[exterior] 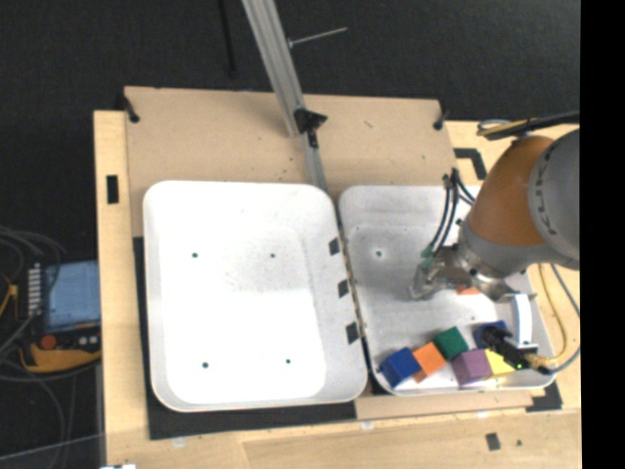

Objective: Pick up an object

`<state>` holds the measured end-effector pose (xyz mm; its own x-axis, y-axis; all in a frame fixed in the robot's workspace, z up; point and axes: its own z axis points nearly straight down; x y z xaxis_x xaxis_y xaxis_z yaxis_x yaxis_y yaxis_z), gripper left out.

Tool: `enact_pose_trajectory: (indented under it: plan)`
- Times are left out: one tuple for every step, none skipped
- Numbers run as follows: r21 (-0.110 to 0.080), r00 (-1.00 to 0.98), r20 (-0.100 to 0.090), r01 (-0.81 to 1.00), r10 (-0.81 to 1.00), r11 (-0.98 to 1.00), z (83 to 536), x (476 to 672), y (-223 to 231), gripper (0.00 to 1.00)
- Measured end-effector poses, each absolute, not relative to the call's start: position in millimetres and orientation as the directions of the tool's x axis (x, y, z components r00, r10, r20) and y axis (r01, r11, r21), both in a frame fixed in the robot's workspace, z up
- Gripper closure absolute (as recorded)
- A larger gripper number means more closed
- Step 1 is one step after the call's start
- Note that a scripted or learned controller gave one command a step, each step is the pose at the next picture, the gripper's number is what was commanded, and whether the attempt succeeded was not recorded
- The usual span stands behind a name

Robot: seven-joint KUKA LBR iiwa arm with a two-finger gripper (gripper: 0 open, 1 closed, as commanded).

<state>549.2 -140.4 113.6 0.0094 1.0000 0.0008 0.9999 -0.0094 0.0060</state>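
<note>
Grey gripper (427,283) hangs over the right bin (391,225), above the coloured blocks (449,357); its grip I cannot tell.

- No text, label, brand, number or sign can be read anywhere in the camera view.
- The blocks in the right bin (391,213) show plain coloured faces with no markings that can be made out.
- The blue device (73,296) left of the tabletop (244,125) is too blurred to read.
</note>
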Motion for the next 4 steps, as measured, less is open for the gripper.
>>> enact_pose_trajectory:
  plan:
    - [0.006,0.009,-0.001,1.0,1.0,-0.009,158,545.6,-143,1.0]
    - [0.007,-0.004,-0.001,1.0,1.0,0.004,204,548.1,-138,1.0]
    - [0.004,-0.005,0.0,1.0,1.0,0.005,226,549.5,-139,1.0]
    - [0.005,-0.009,0.001,1.0,1.0,0.009,238,555.5,-86,1.0]
